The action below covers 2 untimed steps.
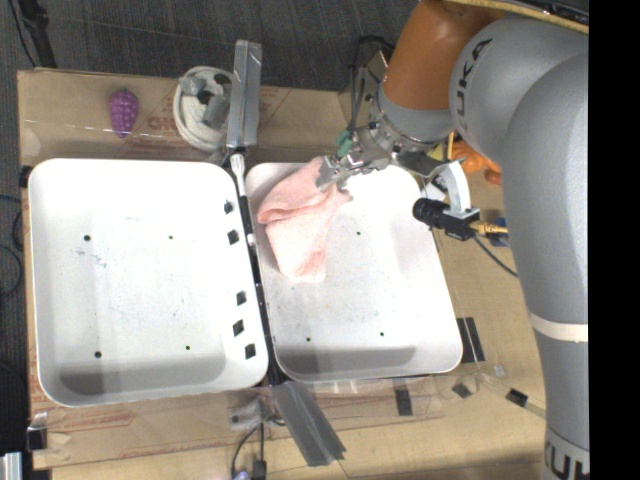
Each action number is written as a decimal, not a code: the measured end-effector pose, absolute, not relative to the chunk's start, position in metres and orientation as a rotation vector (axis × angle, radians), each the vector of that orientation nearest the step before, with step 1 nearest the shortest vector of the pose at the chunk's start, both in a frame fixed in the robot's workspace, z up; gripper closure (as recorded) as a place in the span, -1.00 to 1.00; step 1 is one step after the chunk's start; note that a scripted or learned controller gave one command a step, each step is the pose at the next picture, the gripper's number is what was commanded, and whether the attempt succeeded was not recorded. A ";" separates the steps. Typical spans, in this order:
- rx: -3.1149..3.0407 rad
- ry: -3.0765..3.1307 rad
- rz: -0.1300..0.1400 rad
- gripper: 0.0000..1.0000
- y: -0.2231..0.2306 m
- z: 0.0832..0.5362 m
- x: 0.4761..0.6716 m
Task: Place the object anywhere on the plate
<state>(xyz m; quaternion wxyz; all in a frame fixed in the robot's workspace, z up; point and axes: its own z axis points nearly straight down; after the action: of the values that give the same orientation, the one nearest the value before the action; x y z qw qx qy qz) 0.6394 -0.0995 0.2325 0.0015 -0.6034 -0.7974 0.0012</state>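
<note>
A pink cloth (298, 223) lies in the back left part of the right bin (400, 308), close to the divider between the bins. Its upper right corner is drawn up to my gripper (336, 175), which comes down from the back right. The fingers are pinched on that corner, and the rest of the cloth trails down and to the left onto the bin floor. The arm's orange band (425, 48) and grey wrist stand above the bin's back edge.
The left bin (130, 278) sits beside the right one. On the bench behind it are a purple grape-like toy (123, 111) and a white coiled part (203, 108). A grey bracket (245, 93) stands at the divider's back end. A black camera unit with cables (445, 216) hangs at the right bin's right rim.
</note>
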 end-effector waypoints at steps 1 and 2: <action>-1.887 -2.506 0.004 1.00 -0.098 0.230 0.640; -1.342 -2.834 0.005 1.00 -0.056 0.232 0.633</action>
<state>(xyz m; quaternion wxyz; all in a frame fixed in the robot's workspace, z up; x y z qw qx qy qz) 0.6334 -0.0558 0.2320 0.0029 -0.4281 -0.9037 0.0017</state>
